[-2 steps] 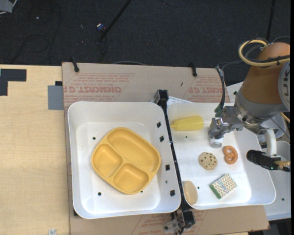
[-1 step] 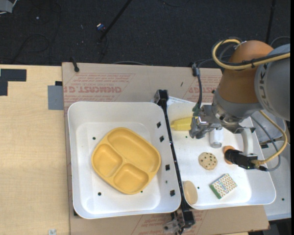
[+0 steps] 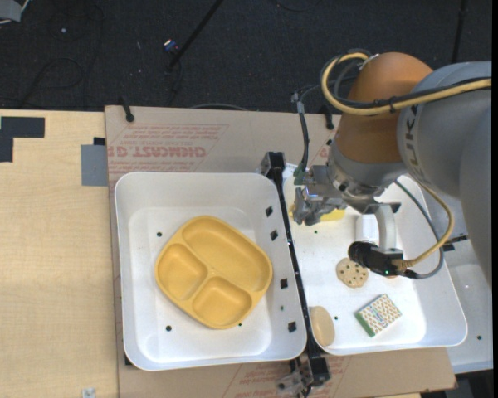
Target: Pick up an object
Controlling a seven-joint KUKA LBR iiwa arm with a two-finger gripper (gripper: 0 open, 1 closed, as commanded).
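Observation:
My gripper point(image 3: 310, 209) hangs low over the far left corner of the right bin point(image 3: 448, 305), under the orange wrist band. A yellow object point(image 3: 332, 215) lies right beside it, partly hidden by the gripper body. Whether it is touched I cannot tell. Nearer the front lie a round speckled cookie point(image 3: 351, 273), a tan oval piece point(image 3: 322, 325) by the bin's left wall, and a small green patterned box point(image 3: 378, 315).
The left bin point(image 3: 141, 222) holds a yellow divided plate point(image 3: 213, 270). A black divider rail point(image 3: 284, 255) runs between the bins. The arm's cables and a black connector point(image 3: 373, 257) hang over the right bin's middle. Cardboard lies under both bins.

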